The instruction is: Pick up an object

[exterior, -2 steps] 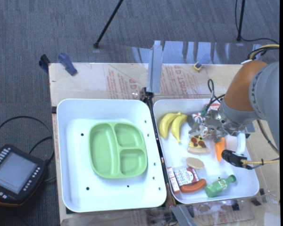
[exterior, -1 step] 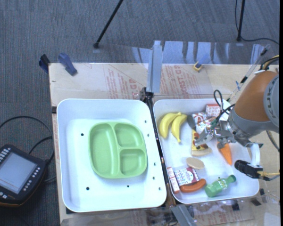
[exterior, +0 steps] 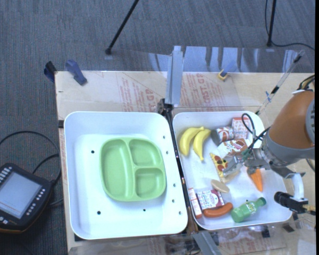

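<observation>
Carrot (exterior: 257, 180) lies untouched in the right bin (exterior: 276, 209), just beside the gripper (exterior: 235, 163), which hovers low over the pizza slice (exterior: 218, 164). Nothing looks lifted yet; the whole pick remains.

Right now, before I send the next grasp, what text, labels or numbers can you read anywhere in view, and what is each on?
Cardboard under the bins: red printed lettering, upside down and too blurred to quote.
Small cartons in the right bin: red and white label print, too small to read.
Green bottle: no legible label.
Pendant screen: nothing readable.
</observation>
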`<state>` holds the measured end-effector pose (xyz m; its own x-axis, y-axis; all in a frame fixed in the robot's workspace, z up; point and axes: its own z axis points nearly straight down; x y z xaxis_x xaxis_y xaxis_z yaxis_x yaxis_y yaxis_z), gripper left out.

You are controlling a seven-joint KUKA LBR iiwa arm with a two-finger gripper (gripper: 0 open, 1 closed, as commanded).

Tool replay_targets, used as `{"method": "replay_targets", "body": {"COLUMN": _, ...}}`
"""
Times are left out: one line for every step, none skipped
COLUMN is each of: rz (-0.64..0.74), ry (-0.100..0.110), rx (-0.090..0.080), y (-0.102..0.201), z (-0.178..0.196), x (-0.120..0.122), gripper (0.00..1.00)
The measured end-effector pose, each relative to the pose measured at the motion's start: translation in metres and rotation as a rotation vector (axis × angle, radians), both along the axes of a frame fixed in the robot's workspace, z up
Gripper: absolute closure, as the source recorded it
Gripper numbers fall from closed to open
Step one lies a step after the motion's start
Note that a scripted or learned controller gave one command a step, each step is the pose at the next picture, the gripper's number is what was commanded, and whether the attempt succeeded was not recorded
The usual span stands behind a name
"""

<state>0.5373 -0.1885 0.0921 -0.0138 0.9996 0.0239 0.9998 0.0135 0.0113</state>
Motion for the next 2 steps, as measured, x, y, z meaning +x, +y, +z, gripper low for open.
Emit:
{"method": "replay_targets", "body": {"rz": -0.313, "ry": 0.012, "rx": 0.016, "y": 0.0001, "z": -0.0009, "x": -0.0372, "gripper": 0.0}}
{"method": "replay_targets", "body": {"rz": -0.318, "ry": 0.013, "rx": 0.005, "y": -0.0047, "z": 0.0074, "x": -0.0386, "gripper": 1.0}}
